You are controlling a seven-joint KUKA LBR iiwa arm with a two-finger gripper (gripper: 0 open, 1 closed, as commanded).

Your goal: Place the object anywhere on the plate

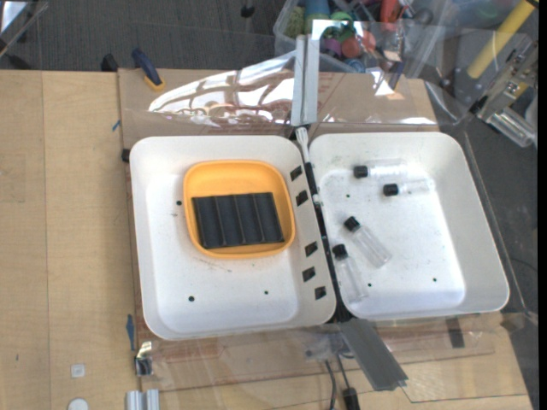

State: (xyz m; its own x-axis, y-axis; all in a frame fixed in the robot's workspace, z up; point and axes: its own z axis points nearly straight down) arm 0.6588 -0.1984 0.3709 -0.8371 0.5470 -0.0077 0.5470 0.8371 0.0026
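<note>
An orange plate (235, 174) with rounded corners lies in the left white bin (162, 272), toward its back. A black ribbed rectangular object (238, 219) rests flat on the plate, covering most of its floor and reaching its front rim. In the right white bin (461, 263) lie several small clear vials with black caps: one near the back (380, 172), one beside it (410, 186), one in the middle (366, 239) and one close to the divider (349, 272).
A row of black tabs (308, 229) runs along the seam between the bins. A metal upright (301, 75) stands behind the seam. A clear tub of colourful toys (376, 15) sits at the back right. Wooden bench surface (60, 229) stretches to the left.
</note>
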